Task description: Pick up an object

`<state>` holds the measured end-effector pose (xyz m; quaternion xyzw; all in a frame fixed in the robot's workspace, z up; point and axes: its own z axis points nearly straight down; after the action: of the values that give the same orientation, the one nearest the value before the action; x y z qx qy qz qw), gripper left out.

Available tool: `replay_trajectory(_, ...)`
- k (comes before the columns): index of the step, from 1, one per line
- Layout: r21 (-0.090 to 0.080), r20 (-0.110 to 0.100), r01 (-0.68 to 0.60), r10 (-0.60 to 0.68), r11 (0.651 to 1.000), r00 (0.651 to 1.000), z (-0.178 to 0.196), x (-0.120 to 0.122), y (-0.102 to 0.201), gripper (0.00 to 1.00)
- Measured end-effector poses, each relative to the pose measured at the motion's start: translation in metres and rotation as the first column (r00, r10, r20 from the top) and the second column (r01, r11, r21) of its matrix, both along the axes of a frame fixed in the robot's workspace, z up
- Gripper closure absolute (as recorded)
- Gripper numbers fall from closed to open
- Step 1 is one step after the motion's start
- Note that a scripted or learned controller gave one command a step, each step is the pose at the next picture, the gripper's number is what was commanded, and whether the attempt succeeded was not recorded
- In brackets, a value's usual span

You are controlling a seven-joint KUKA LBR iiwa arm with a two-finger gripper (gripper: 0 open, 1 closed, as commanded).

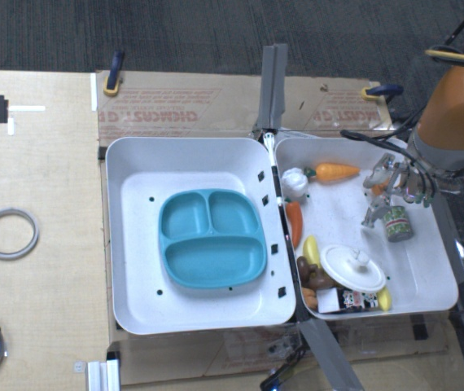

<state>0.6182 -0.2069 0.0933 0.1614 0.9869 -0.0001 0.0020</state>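
**Gripper low in the right bin, nothing clearly lifted**

Pale wood bench [37, 300] runs under everything, with dark carpet beyond it and a strip of brown cardboard [183, 104] behind the two bins. On the bench's left edge lies a grey ring [8, 233].

Left white bin [126, 177] holds a teal divided plate [213, 239], sitting flat near its middle. Right white bin [427, 283] carries the clutter. The arm [452, 112], grey with its orange band, comes in from the right and hangs its gripper [383, 194] over the bin's upper right part.

Just below and right of the gripper sits a small green can [398, 224], tilted, close to the fingers or touching them; which one is hard to tell. Whether the fingers are spread or closed cannot be made out, and nothing is plainly between them.

Smaller pieces: a white lid [354, 269] near the front, an orange carrot [335, 171] at the back, a white ball-like toy [294, 182] beside it, a red-orange piece [295, 222] along the left wall, and yellow and brown bits in the front corner.

As a judgement, the reach is done, while the grasp and lift remain; the can looks the likeliest target.
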Motion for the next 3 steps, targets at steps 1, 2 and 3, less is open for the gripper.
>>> replay_trajectory(1,-0.001,0.000,0.015,-0.015,1.000,1.000,0.000,-0.028,-0.015,0.00)
replay_trajectory(2,0.001,-0.001,0.052,-0.052,0.999,0.999,-0.001,-0.037,-0.014,0.00)
replay_trajectory(3,0.001,-0.001,-0.012,0.012,1.000,1.000,-0.001,-0.023,0.048,0.00)
